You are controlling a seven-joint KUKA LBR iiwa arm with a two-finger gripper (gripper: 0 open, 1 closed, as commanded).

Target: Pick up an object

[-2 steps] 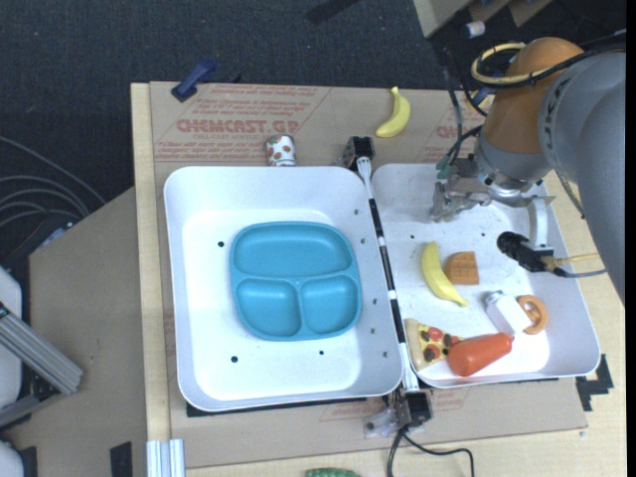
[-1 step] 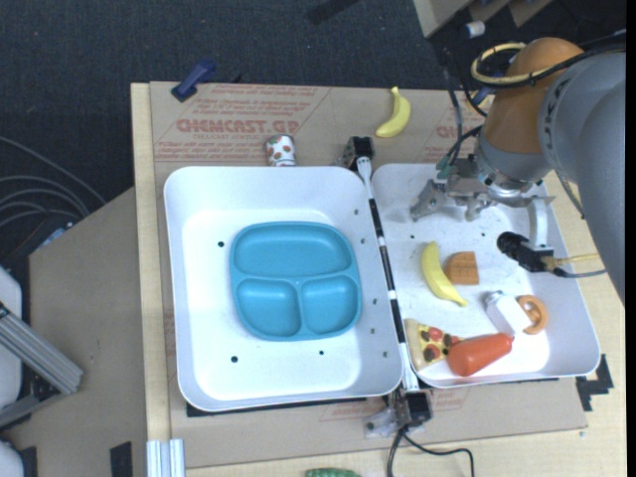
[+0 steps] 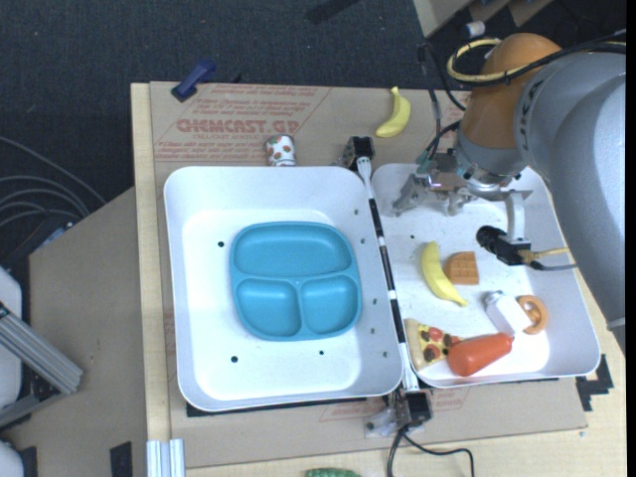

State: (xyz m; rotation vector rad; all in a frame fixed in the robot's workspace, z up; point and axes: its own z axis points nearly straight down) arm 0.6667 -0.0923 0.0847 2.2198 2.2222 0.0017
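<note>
Hard to tell if the grey metal gripper [image 3: 434, 195] is open or closed. Hanging over the far end of the right white bin [image 3: 568, 351], with nothing held. Closest toys: a yellow plastic banana [image 3: 438, 273] and a small brown waffle block [image 3: 461, 267], side by side. Could miss or bump both.

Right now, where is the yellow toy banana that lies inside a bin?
The yellow toy banana lies in the right-hand white bin, near its left wall, just left of the small brown waffle-like block and above the pizza slice toy.
</note>
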